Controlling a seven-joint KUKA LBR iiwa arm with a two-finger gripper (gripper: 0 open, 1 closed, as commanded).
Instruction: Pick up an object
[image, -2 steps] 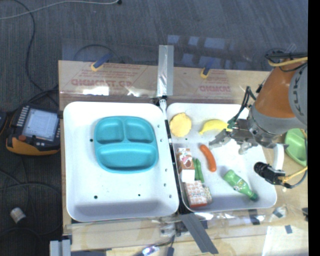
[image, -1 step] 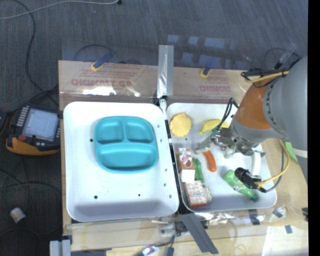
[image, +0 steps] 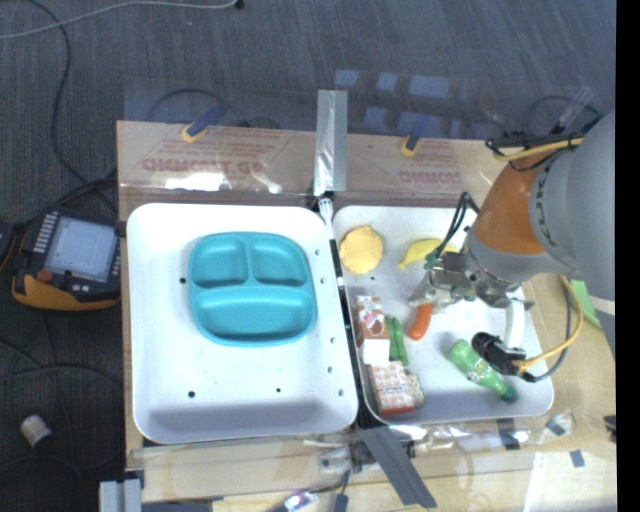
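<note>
Nearest us in the right bin (image: 540, 395) we see a box (image: 391, 385) and a green bottle (image: 480, 368). Farther back, the end effector (image: 432, 292) hangs just above a carrot (image: 421, 320); we cannot tell its state. Beyond lie a banana (image: 420, 252) and a round yellow fruit (image: 361, 249). The left bin (image: 160, 400) holds a blue tray (image: 250, 286).

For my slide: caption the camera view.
KUKA arm's gripper poised over a small carrot in the right bin.

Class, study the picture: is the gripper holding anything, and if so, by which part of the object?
It cannot be told. The gripper hangs over the right bin, just above the upper end of the small carrot, but nothing is clearly seen between its fingers.
</note>
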